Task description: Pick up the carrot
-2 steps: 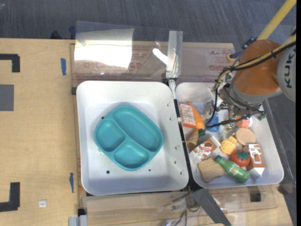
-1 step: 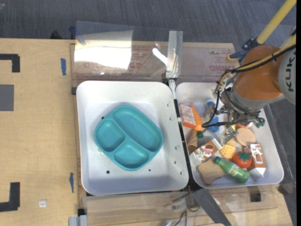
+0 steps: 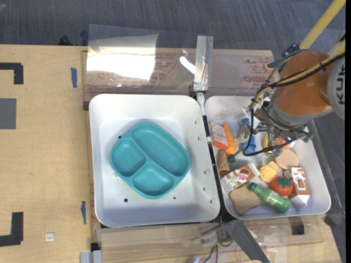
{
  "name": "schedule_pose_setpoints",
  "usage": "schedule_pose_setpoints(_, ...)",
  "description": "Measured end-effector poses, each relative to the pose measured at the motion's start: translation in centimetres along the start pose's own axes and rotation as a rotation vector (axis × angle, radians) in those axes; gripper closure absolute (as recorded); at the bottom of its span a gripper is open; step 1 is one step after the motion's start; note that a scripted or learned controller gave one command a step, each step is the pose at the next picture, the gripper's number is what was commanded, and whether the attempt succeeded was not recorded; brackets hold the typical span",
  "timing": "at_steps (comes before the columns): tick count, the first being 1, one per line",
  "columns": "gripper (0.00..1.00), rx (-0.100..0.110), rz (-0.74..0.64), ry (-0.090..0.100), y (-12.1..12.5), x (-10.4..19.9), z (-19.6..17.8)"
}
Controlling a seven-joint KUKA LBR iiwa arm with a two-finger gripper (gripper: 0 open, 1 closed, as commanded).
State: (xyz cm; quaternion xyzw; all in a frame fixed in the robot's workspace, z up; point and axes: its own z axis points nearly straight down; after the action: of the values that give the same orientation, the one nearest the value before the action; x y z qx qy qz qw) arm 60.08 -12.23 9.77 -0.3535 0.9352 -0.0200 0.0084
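Over the right bin, the gripper hangs low among cables; can't tell whether its fingers are open or closed, too cluttered. Carrot lies just left of it, near the bin's left wall, orange, tilted, green tip toward the bin's middle, not between the fingers. Small orange-white packet touches the carrot's left side. Below: corn, tomato, green bottle, bread slice, milk carton, all packed close. Orange wrist band sits above the gripper. Left bin holds a teal divided plate, centered, well apart from the arm.
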Motion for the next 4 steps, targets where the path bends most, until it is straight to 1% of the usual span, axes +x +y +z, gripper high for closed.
schedule_pose_setpoints(1, 0.0, -0.009, 0.09, 0.009, 0.0, -0.1, 0.1)
schedule_pose_setpoints(2, 0.0, -0.011, 0.17, 0.01, 0.1, -0.3, 0.2)
schedule_pose_setpoints(3, 0.0, -0.034, 0.535, 0.007, 2.1, -1.2, 0.8)
schedule_pose_setpoints(4, 0.0, -0.016, 0.063, -0.006, -0.1, -2.5, 0.5)
